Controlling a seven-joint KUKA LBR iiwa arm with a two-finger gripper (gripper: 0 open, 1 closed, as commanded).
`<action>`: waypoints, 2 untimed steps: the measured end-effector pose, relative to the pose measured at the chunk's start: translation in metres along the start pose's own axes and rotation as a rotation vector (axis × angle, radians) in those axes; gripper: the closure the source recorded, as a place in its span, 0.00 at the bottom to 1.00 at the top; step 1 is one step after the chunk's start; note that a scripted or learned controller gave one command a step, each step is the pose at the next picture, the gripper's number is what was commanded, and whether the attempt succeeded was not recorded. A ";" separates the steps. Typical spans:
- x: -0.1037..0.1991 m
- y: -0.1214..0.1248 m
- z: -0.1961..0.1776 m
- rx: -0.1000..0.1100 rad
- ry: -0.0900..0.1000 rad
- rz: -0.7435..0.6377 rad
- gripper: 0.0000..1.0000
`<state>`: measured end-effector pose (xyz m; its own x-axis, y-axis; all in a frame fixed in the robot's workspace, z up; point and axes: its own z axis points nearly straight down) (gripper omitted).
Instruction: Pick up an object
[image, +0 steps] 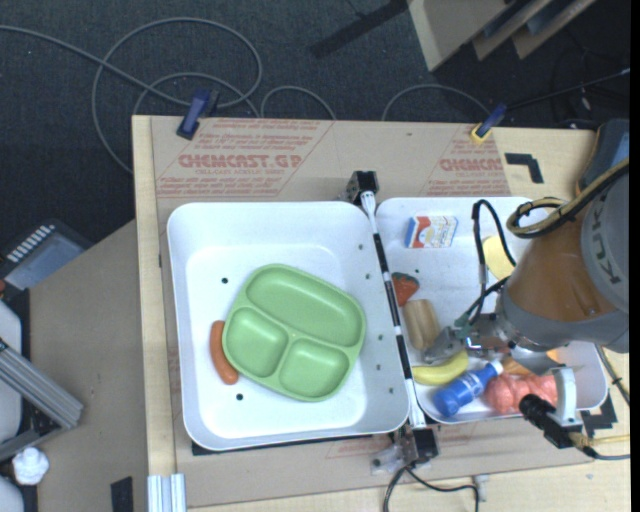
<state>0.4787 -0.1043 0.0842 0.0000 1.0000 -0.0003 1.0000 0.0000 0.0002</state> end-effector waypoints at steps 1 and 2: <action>0.002 0.000 0.000 0.000 0.000 0.000 0.00; 0.000 0.000 0.000 0.000 0.000 0.000 0.00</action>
<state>0.4788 -0.1043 0.0842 -0.0003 1.0000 0.0000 1.0000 0.0003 0.0004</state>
